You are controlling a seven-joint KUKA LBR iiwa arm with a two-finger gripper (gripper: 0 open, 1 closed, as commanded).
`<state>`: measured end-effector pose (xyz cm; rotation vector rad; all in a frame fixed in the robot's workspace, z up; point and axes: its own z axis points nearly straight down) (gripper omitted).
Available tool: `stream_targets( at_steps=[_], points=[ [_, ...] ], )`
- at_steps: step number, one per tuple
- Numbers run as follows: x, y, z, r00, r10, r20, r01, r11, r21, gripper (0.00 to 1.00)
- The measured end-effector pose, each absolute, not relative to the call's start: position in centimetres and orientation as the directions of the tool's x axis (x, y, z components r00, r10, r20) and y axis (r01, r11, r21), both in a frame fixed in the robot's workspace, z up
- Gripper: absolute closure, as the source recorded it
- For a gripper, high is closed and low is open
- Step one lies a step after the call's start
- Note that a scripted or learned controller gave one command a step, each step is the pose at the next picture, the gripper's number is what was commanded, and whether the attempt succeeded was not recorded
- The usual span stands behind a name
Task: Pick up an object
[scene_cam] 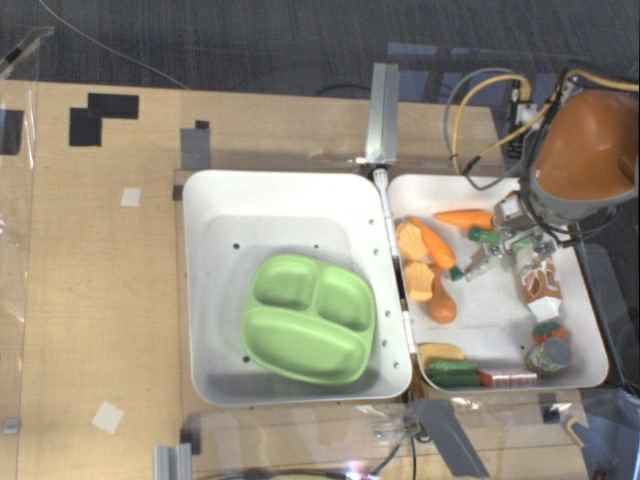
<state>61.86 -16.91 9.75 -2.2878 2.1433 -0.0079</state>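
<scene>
With its jaws looking spread and empty, the gripper (487,255) could nudge the carrot (463,218) just beyond them and miss.

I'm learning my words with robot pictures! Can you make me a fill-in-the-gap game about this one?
1. The divided plate in the left bin is the colour ____.
2. That plate has ____ compartments.
3. The carrot lies in the ____ bin.
4. The gripper hangs over the ____ bin.

Missing words: green; three; right; right
</scene>
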Motion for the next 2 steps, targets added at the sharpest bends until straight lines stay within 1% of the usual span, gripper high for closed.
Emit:
stream_targets(
  at_steps=[1, 2],
  points=[
    [60.6, -9.9, 9.1, 0.061, -0.998, 0.002, -0.998, -0.061, -0.015, 0.00],
    [61.1, -8.6, 9.1, -0.006, -1.000, 0.004, -1.000, 0.006, -0.013, 0.00]
  ],
)
